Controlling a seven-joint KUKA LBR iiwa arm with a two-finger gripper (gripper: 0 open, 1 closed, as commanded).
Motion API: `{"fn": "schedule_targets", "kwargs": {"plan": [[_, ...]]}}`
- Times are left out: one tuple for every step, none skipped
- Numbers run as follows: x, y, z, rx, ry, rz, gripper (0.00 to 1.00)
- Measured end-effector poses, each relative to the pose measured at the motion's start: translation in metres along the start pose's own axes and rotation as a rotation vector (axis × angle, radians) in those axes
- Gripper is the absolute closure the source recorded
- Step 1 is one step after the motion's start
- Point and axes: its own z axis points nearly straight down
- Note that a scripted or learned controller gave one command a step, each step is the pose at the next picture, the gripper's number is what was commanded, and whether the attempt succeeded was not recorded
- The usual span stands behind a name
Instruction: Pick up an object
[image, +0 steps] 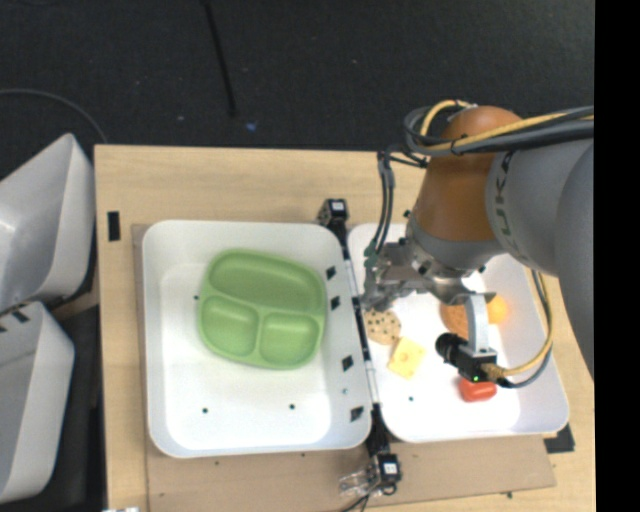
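Observation:
My gripper (380, 290) hangs low over the left side of the right bin (520, 410), close to the divider between the bins. Just below it lies a round brown cookie (381, 326) with dark spots. A yellow cheese wedge (405, 358) sits beside the cookie. A red piece (477, 389) lies further right, partly behind a black fitting on the arm. An orange item (497, 309) and a tan round item (455, 318) lie partly hidden under the arm. I see nothing held in the gripper.
The left bin (170, 400) holds a green divided plate (262, 309) with three compartments. The arm's bulky grey and orange wrist (460, 190) covers the back of the right bin. Cables loop around the arm. White housings stand at the far left.

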Motion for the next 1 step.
{"fn": "schedule_targets", "kwargs": {"plan": [[0.0487, -0.0088, -0.0152, -0.001, 0.001, 0.0, 1.0]]}}
